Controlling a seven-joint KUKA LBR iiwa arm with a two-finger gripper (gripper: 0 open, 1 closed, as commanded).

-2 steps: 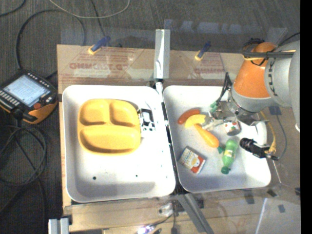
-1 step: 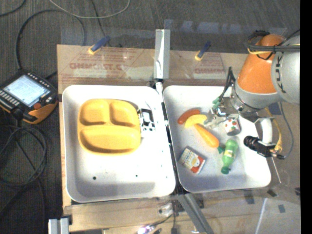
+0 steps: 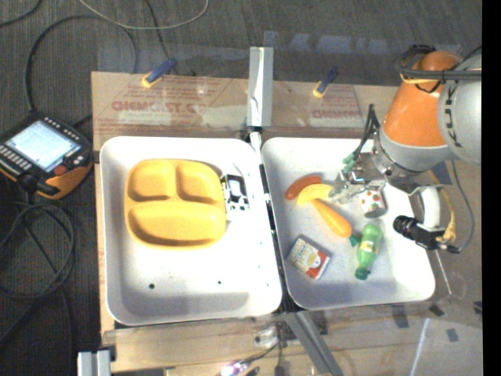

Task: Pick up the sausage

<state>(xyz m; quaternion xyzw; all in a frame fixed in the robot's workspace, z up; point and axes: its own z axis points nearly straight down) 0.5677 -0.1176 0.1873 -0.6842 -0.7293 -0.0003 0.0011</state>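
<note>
Gripper (image 3: 356,185) detail indistinct, jaw state cannot be told. Sausage (image 3: 300,185) lies centre-right in the right bin (image 3: 407,288), touching a banana (image 3: 332,216); green bottle (image 3: 366,249) and carton (image 3: 308,258) below.

Yellow tray (image 3: 176,202), green bottle (image 3: 367,248), carton (image 3: 308,258)

The right bin (image 3: 407,288) is crowded near its middle. The gripper (image 3: 354,183) hangs low there, just beside the sausage (image 3: 300,185). A yellow banana (image 3: 332,216) touches the sausage's lower side, so that side is blocked. A green bottle (image 3: 366,251) and a small red box (image 3: 308,258) sit nearer the front. A white cube (image 3: 373,202) sits under the arm. The bin's back left corner is bare. The left bin (image 3: 188,284) has lots of free floor in front of its yellow tray (image 3: 175,202) (the big one).
</note>
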